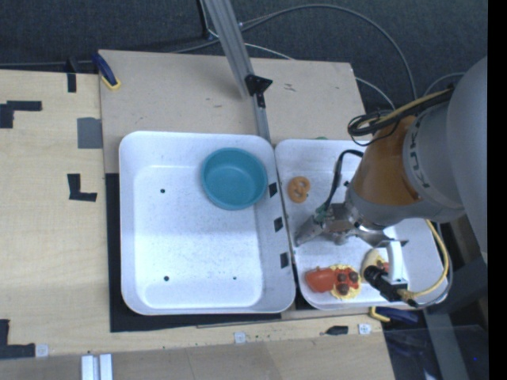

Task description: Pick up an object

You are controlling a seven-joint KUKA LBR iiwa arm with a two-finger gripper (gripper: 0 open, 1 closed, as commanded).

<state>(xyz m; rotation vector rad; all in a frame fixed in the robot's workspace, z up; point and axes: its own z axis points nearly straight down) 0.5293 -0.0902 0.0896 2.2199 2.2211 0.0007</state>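
Just below the pincer point(305, 234), red toy point(320, 278).

No text, label, brand, number or sign can be read anywhere here. The black marks on the wooden bench point(47, 212) at the left are plain tape pieces, not letters. The small black dots on the left bin point(158, 291) carry no writing. The white block point(396, 264) near the arm's wrist is too blurred to read.

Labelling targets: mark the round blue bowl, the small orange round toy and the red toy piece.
round blue bowl point(234, 178), camera view, inner floor.
small orange round toy point(299, 188), camera view, centre.
red toy piece point(319, 278), camera view, middle of its top.
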